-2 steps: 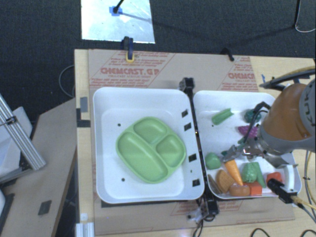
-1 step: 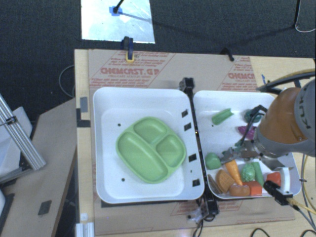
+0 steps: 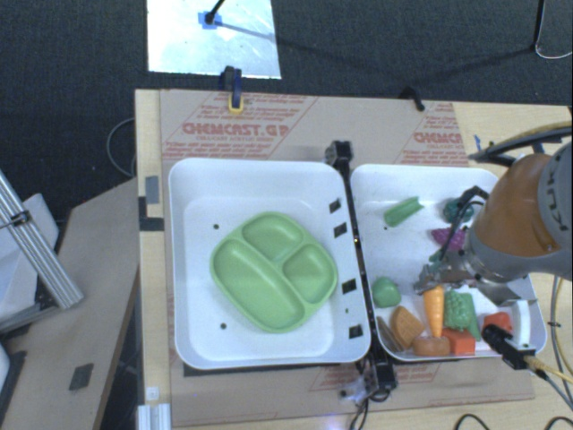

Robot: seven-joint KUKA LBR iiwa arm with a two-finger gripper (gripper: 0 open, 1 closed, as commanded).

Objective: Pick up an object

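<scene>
Surface of brown board carries two white bins side by side, their inner walls touching along a black clip strip. One arm, grey with an orange band, reaches in from the right and covers the right bin's far right part.

Left bin holds one thing: a green plate with three compartments, lying flat near the middle. Bare white floor runs all round it, widest along the far wall and the left wall.

Right bin holds the small things, crowded into its near half. Counted: one green pod lying alone near the far left corner; one round green lime beside the left wall; one orange wedge just in front of it; one carrot, upright in the view; one green block touching the carrot's right side; one orange-red piece and one red cube against the near wall; one red bit farther right; one purple piece and one teal piece partly hidden by the arm. Open floor lies in the far left part, around the pod.

Claw hangs just above the carrot's top end, between the purple piece and the carrot; nothing shows between its parts, and I cannot tell whether it is released or clenched.
</scene>
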